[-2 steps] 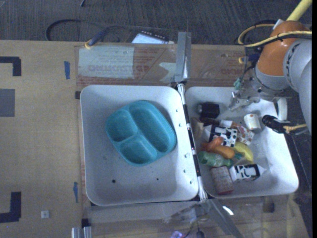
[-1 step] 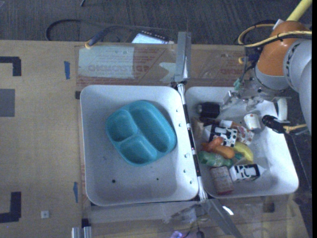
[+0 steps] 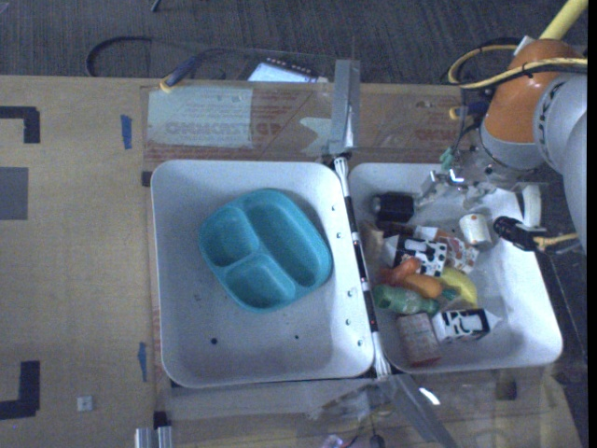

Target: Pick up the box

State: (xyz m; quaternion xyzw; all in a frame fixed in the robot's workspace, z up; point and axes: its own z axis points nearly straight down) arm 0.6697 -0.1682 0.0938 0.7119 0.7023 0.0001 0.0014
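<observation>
Box duty fell to a small reddish-brown cardboard box (image 3: 417, 337), which lay flat in the right-hand white bin (image 3: 541, 329), toward its near edge. Just beside that box sat a black-and-white patterned carton (image 3: 464, 324), and above them a green vegetable-shaped toy (image 3: 403, 299), an orange carrot-like toy (image 3: 417, 281) and a yellow banana-like toy (image 3: 460, 287) were heaped together. The metal two-finger gripper (image 3: 454, 177) hung over the bin's far end, well apart from the box; its state I could not tell. A teal divided plastic plate (image 3: 266, 247) rested in the left-hand white bin (image 3: 177, 278).
</observation>
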